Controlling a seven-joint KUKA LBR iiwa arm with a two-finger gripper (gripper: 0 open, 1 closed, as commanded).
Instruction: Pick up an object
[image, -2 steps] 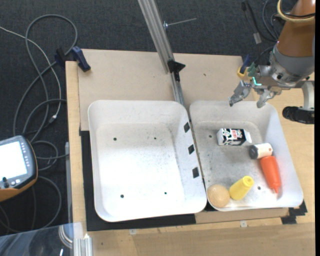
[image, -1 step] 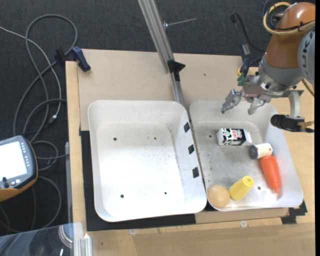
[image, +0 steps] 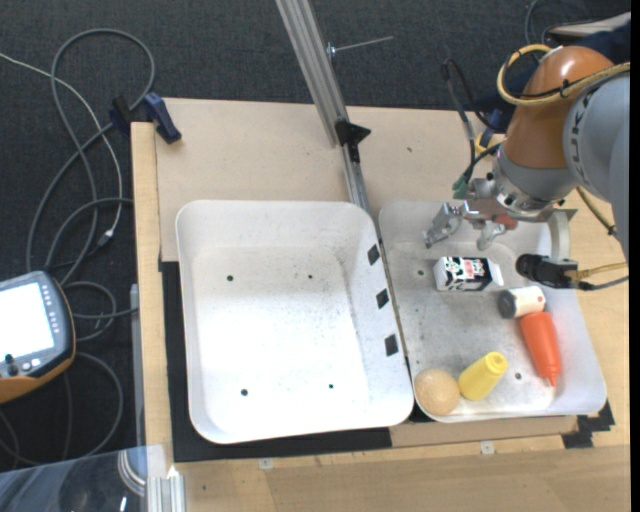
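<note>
In the right bin (image: 405, 230) lie a black-and-white carton (image: 467, 273), an orange carrot-shaped toy (image: 543, 347) with a white cap (image: 522, 300), a yellow bottle (image: 482, 376) and a tan ball (image: 436, 391). My gripper (image: 463, 230) hangs over the far part of this bin, just beyond the carton. It is open, its fingers spread wide with nothing between them.
The left bin (image: 280, 320) sits beside the right one, with a raised divider between them. A slanted metal rail (image: 320, 80) crosses the bench behind the bins. A blue clamp (image: 160, 115) sits at the bench's far left corner.
</note>
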